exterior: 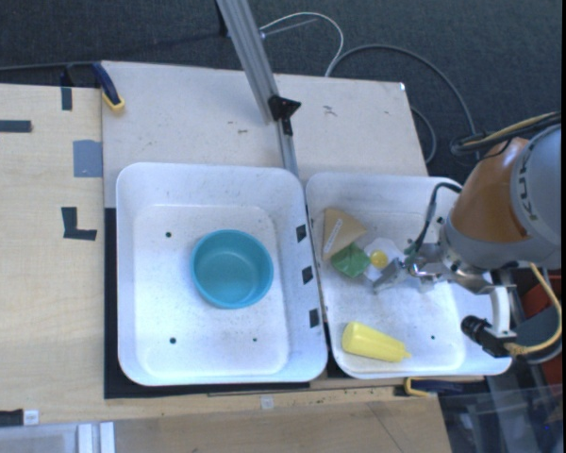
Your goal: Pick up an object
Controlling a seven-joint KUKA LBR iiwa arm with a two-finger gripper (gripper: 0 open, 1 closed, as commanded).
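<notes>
**Arm over the right bin, gripper low among the small objects**

Where my arm [505, 206] reaches in from the right, my gripper [389, 276] sits low inside the right bin [434, 347], its tip pointing left toward the cluster of small objects. Whether my fingers are spread or closed I cannot tell; nothing is visibly held between them. Just beside the tip lie a small yellow piece [379, 259] and a green object [351, 261], the latter touching a tan wedge [341, 228] near the bin's left wall. A yellow block [374, 343] rests apart from these, near the bin's front edge. In the left bin [141, 347], a blue bowl [231, 268] stands upright near the centre. A grey pole [255, 50] slants in from above, between the bins.
</notes>
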